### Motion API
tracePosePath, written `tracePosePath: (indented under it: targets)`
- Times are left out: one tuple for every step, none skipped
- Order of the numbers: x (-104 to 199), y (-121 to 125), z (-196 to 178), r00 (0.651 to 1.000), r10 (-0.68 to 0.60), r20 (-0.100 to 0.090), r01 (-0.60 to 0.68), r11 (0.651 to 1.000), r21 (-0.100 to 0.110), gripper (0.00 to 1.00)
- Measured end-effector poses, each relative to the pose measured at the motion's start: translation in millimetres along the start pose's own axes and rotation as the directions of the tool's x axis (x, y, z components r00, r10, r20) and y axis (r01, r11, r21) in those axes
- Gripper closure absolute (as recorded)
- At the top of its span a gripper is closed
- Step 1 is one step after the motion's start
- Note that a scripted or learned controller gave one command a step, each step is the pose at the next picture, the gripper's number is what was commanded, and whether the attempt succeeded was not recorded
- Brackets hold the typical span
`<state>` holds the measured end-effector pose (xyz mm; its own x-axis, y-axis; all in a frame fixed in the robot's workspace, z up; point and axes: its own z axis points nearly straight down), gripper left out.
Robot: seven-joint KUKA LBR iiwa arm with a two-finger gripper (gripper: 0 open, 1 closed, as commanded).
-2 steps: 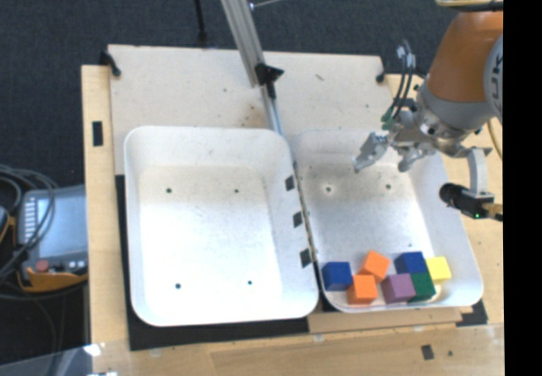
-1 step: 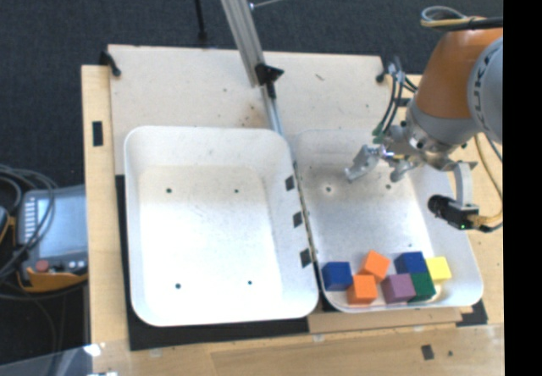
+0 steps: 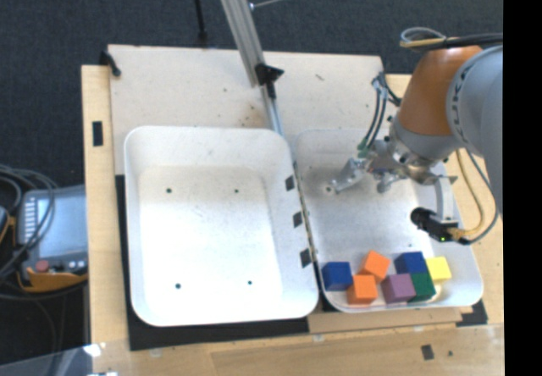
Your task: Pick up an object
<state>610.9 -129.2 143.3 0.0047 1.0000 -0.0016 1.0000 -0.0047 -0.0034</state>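
Gripper [image 3: 364,179] stood over the bare far half of the right bin [image 3: 326,226], fingers [image 3: 341,182] spread apart and nothing between them. Well apart from it, the blocks [image 3: 389,277] lay huddled at that bin's near end, with the blue block [image 3: 337,274] at the cluster's left edge. By my reading this was the approach, with no grasp begun. The next move called for travelling to the cluster and coming down astride one outlying block, the blue one being likeliest.

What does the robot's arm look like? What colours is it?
The arm is fat, round and grey, with a shiny orange band just above the wrist. Thin cables run down beside it to the gripper, which is made of small silvery metal parts.
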Motion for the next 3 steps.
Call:
tracePosePath:
  targets:
    - [-1, 2, -14, 1.0, 0.006, -0.001, -0.006, 1.0, -0.008, 1.0]
    - [4, 5, -77, 1.0, -0.008, 0.0, 0.008, 1.0, -0.011, 1.0]
    - [10, 8, -139, 1.0, -0.009, 0.0, 0.009, 1.0, -0.012, 1.0]
